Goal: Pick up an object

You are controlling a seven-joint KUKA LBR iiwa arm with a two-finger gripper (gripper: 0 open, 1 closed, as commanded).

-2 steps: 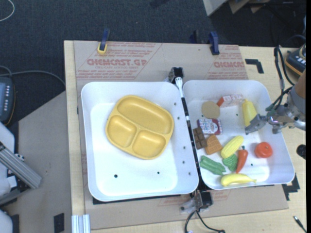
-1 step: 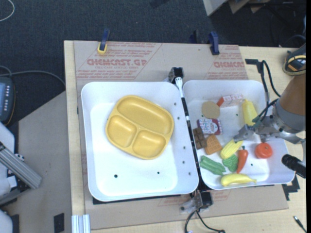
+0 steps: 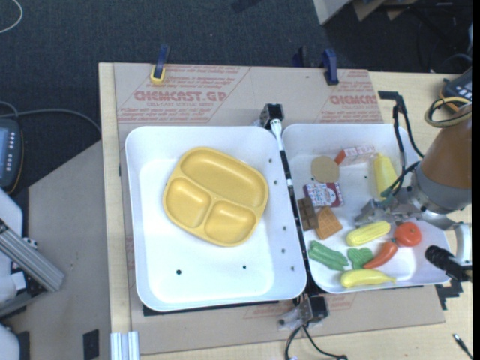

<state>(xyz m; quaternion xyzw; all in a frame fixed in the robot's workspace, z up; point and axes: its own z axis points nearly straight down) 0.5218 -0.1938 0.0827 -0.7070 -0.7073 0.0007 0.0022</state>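
Observation:
My gripper hangs low in the right bin, reaching in from the right under the orange-banded wrist. It sits just above a yellow corn-like piece and left of a red-orange tomato. A yellow oblong item lies just behind it. Nothing visibly hangs from the gripper. Other toy foods around it are a tan round cookie, a red-and-white carton, an orange waffle square, a green pepper, a red chili and a yellow banana.
The left bin holds a yellow divided plate. A black divider strip runs between the bins. Blue and yellow clamps sit on the board's far edge. Cables trail by the right bin's far corner.

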